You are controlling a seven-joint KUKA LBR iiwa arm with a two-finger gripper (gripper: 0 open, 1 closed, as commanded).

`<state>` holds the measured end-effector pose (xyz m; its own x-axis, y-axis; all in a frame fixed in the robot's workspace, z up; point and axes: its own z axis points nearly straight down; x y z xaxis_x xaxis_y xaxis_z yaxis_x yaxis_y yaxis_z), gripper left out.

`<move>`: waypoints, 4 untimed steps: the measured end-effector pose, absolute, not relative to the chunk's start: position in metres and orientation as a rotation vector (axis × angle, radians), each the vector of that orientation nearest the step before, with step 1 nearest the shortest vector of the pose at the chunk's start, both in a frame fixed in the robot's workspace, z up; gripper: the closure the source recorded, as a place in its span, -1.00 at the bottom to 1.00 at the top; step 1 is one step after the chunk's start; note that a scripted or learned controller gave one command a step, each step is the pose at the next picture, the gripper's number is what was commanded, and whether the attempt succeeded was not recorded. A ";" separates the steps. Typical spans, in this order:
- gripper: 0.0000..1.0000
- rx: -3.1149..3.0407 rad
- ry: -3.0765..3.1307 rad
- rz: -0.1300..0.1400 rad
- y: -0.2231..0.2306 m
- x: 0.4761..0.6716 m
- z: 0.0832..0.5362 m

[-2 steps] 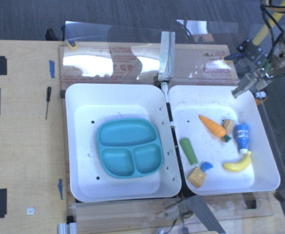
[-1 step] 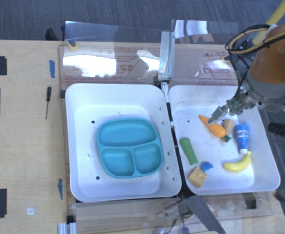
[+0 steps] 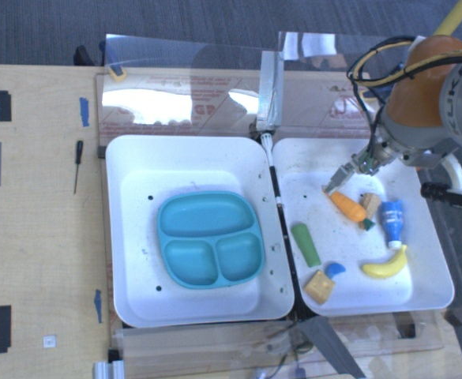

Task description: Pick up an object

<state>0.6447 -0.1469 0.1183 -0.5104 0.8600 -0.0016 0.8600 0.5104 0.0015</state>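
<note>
The right bin holds several small objects. An orange carrot lies near its middle, with a tan block touching its right end. A blue and white bottle lies to the right of these, and a yellow banana sits below it. Toward the bin's left side lies a green cylinder, with a small blue piece and a tan cube below it. My gripper hangs just above and to the left of the carrot, reaching down from the upper right. Nothing shows in its grasp.
The left bin holds a teal plate with three compartments. A metal divider post stands behind the seam between the bins, and a clear panel runs along the back. The grey arm with its orange band fills the upper right.
</note>
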 end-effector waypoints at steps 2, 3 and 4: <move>-1.00 1.576 2.711 0.005 -0.166 0.644 0.088; -1.00 1.737 2.615 0.003 -0.164 0.613 0.087; 1.00 1.733 2.607 0.008 -0.165 0.616 0.100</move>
<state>0.6157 -0.1648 0.1002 -0.3870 0.9221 -0.0063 0.9220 0.3870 0.0106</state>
